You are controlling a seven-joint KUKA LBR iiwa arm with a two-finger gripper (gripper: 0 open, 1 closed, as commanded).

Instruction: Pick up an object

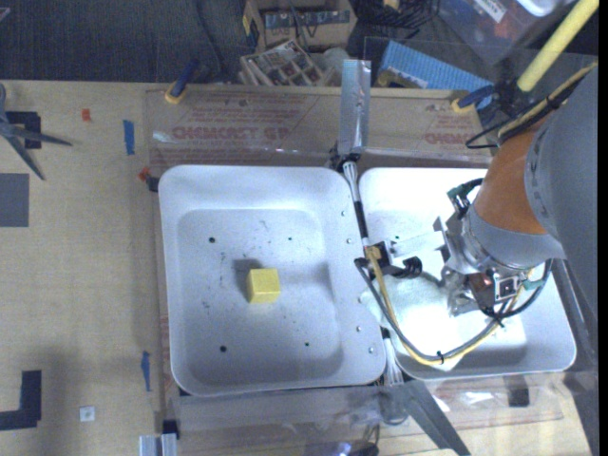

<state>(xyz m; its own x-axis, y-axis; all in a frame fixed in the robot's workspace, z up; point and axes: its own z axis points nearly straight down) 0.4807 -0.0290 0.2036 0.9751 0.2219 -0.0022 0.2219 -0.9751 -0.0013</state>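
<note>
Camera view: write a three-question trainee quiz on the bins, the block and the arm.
1. True or false: the yellow block lies in the left bin.
2. Over which bin is the gripper? A) left B) right
3. Fill in: the band above the arm's wrist is ____.

Key: 1 true. 2 B. 3 orange.

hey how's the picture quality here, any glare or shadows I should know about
In the camera view, the floor of the right bin is blown out by bright glare below the gripper; the yellow block in the left bin casts a small dark shadow toward its upper left; the whole picture is soft and slightly grainy, and the clutter behind the bench is dim.
</note>
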